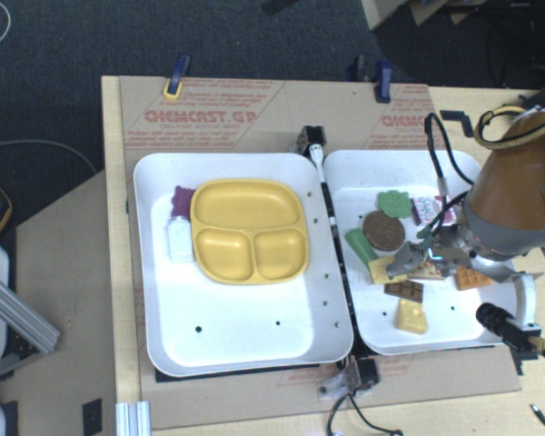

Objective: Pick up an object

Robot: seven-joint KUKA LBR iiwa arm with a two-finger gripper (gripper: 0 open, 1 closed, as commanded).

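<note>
We see the arm (513,193) leaning in from the right, gripper (416,260) low over the right bin (454,332)'s toy clutter; honestly can't tell its grip state.

You had most free room in the left bin (163,334): its whole 6 o'clock half lay bare white floor. Toward 12 o'clock the yellow divided plate (249,228) filled the middle, with a purple item (181,200) and a white bottle (179,240) wedged at its 9 o'clock side against the wall.

In the right bin (363,332) the toys crowded the center: green piece (395,203), brown disc (382,231), green wedge (360,243), brown block (404,290), yellow block (412,317). Bare floor remained along the bin's 12 o'clock rim and at its 7 o'clock corner. The arm (516,198) blocked the 3 o'clock side, and a black cable (433,148) looped above the bin near 1 o'clock.
</note>
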